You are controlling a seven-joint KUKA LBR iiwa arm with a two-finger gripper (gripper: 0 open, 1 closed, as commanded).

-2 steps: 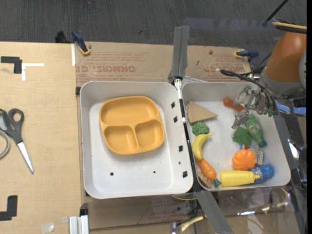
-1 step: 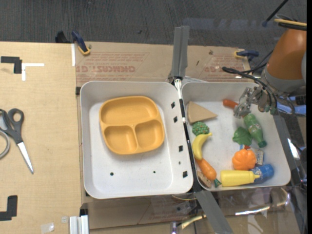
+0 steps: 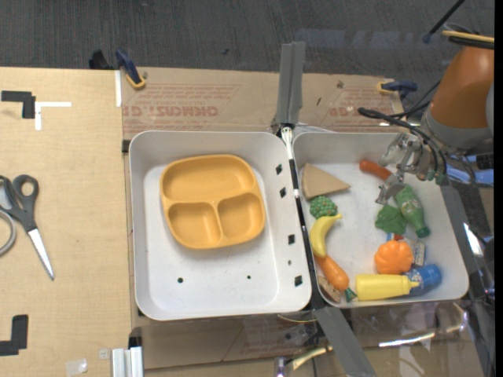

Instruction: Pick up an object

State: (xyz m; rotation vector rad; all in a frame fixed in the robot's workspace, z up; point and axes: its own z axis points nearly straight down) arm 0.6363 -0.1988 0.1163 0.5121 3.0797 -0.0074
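Toys filled the right bin [image 3: 456, 234]; the pincer [image 3: 398, 171] hovered at two o'clock, grip unclear.

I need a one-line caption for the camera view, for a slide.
KUKA gripper hovers over the right bin of toy food, near a green bottle; the left bin holds a yellow divided plate.

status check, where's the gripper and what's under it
Gripper over right bin's far right, nothing seen between fingers. Green bottle and leafy green just below it. Red chili close beside.
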